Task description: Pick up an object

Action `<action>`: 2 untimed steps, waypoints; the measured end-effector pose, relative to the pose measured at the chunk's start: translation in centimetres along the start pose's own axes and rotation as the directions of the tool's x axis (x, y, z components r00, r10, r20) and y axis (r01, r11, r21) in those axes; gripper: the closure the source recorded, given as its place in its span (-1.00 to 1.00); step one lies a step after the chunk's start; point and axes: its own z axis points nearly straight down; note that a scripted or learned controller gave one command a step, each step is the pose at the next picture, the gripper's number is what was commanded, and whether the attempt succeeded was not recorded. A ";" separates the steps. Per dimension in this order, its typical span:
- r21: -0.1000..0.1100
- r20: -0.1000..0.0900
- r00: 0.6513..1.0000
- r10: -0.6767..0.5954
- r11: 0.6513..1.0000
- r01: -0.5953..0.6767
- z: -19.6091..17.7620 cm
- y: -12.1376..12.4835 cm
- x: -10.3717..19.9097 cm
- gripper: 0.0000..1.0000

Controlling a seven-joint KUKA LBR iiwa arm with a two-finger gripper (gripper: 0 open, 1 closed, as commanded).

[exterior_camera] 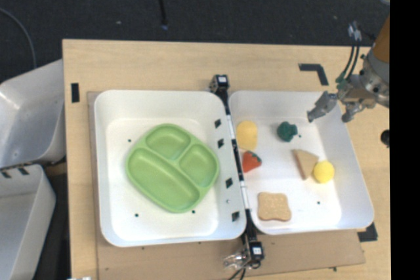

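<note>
Nearest the camera, at abt 6 o'clock in the right bin (351, 206), a slice of toast (273, 206) lies flat w/ room all round it, so it looks easy to reach from above. Going up, a red strawberry-like piece (250, 161) sits at 9 o'clock, pushed right against the wall btw the two bins, which I think makes it hard to grab, since a finger needs space on both sides. At abt 4 o'clock a tan wedge (304, 162) touches a small yellow ball (323, 172); they crowd each other, so a grab there could knock one away. Higher, a yellow rounded piece (247, 134) rests near the middle wall at 10 o'clock, and a small dark green lumpy thing (286, 131), maybe broccoli, sits on its own near 12 o'clock. The left bin (105, 160) holds a green plate (172, 167) w/ three parts, lying flat in the middle. Farthest back, the gripper (335, 108) hangs over the right bin's rim at abt 2 o'clock w/ its two fingers spread apart and nothing btw them. It's prob. waiting to come down. No toy is picked yet; all six lie in the right bin. The green lump is closest to the gripper and free on all sides, so I'd guess it's the best one to try.
</note>
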 end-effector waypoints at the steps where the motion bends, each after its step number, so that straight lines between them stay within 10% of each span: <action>1: -0.013 0.002 1.000 -0.002 1.000 0.002 -0.8 0.2 0.1 -1.00; 2: -0.009 0.003 1.000 -0.005 1.000 0.005 3.9 0.5 0.7 -1.00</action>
